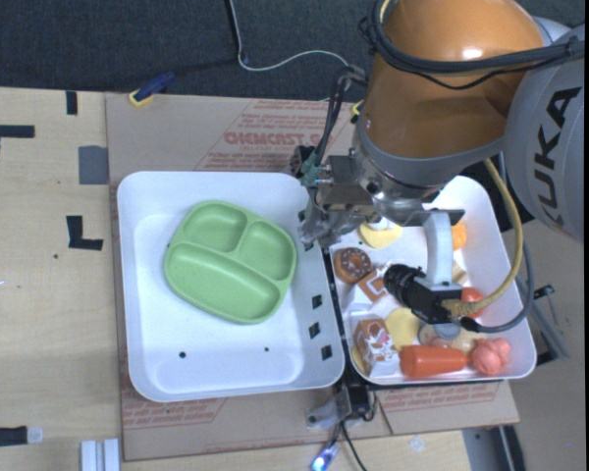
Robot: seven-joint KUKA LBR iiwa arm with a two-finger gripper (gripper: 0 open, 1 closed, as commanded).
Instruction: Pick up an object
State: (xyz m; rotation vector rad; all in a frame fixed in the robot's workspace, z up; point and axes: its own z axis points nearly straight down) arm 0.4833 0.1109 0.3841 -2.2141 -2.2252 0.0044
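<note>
Orange-banded and bulky, the arm (452,77) hung over the right bin (499,226), its gripper (319,226) low by the wall between the two bins. How the jaws stood could not be told — the wrist hid them. Toy food crowded that bin: a doughnut (352,262), a carrot (434,361), a pink piece (491,354). A green divided plate (231,260) lay in the left bin (137,361). A clean pick would likely mean choosing one piece standing apart — perhaps the doughnut — and descending squarely over it.
</note>
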